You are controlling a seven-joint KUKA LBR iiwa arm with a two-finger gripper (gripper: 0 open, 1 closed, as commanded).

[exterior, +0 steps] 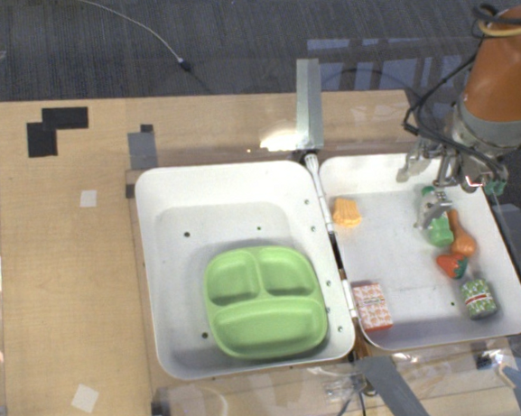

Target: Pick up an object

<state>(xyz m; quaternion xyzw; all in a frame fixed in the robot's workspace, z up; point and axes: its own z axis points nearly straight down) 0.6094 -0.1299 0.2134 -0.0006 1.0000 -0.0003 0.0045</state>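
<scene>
While the arm point(502, 73) reached in from the right w/ its orange band high over the bench point(59, 293), we took stock from biggest down. Two white bins sat side by side: the left bin point(161, 211) held just a green divided tray point(264, 302), lying flat near the front, prob. too wide & shallow for a two-finger grab, so we judged it no likely target. The right bin point(392, 263) held the small stuff, spread well apart, which left room to come down on any single piece. The gripper point(437, 205) hung low at that bin's back right, its tip just above or touching a green piece point(440, 232) that lay against an orange-red veg toy point(460, 248); whether it was open or closed we couldn't tell, & nothing showed as held. A small patterned carton point(371, 304) lay at the front left, a green-topped can point(478, 299) at the front right, & a yellow chunk point(346, 212) near the divider.
</scene>
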